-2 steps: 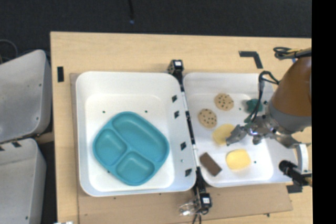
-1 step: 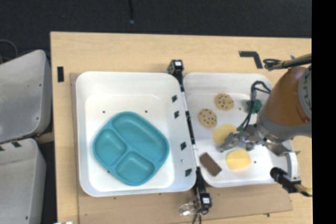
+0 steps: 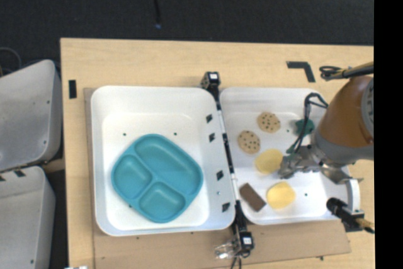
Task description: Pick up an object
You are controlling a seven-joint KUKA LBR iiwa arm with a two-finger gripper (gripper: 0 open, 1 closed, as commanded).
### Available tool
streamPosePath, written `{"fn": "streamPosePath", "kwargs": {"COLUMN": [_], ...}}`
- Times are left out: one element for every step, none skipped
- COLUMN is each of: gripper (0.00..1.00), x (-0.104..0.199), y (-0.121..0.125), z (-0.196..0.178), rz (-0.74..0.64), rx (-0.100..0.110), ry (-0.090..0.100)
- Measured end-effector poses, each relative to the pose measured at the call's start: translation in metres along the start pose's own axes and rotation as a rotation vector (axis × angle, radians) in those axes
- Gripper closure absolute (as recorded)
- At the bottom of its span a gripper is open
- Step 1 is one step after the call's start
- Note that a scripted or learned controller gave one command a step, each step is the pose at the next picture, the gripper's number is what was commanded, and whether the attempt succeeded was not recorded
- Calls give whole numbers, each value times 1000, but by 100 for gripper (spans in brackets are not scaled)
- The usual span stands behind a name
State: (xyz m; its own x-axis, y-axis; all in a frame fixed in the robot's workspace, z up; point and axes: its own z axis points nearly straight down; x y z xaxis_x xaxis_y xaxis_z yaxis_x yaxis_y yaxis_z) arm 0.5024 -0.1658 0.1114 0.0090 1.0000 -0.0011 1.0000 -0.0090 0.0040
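Nearest the camera, along the front wall of the right bin (image 3: 296,217), a brown bar (image 3: 252,197) lay at an angle. Just to its right was a lower yellow disc (image 3: 281,195).

Across the divider, the left bin (image 3: 96,154) held a teal divided plate (image 3: 157,177), which sat toward that bin's front half.

A little farther back in the right bin, the gripper (image 3: 291,167) had its tip low over the bin floor. It was just above the lower yellow disc and right at the right edge of an upper yellow disc (image 3: 268,160). Whether it touched either disc could not be told. The arm's bulk and the slant of the view also hid whether the gripper was released or clenched, and nothing could be seen held in it.

Behind the upper yellow disc lay a chocolate-chip cookie (image 3: 249,142). A second cookie (image 3: 269,121) sat farther back and slightly right, apart from the first.

The arm (image 3: 346,116), with its orange band, rose over the right side of that bin. Beyond both bins ran the bare wooden bench (image 3: 138,63).
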Motion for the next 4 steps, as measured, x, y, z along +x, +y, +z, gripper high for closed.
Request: {"fn": "streamPosePath", "kwargs": {"gripper": [100,100,100,100], "x": [5,-3,-4,50], "y": [-6,2,4,12], "z": [-50,-98,-119,-131], "rz": [-10,-11,-13,-17], "rx": [-2,-3,0,0], "ry": [0,-2,0,2]}}
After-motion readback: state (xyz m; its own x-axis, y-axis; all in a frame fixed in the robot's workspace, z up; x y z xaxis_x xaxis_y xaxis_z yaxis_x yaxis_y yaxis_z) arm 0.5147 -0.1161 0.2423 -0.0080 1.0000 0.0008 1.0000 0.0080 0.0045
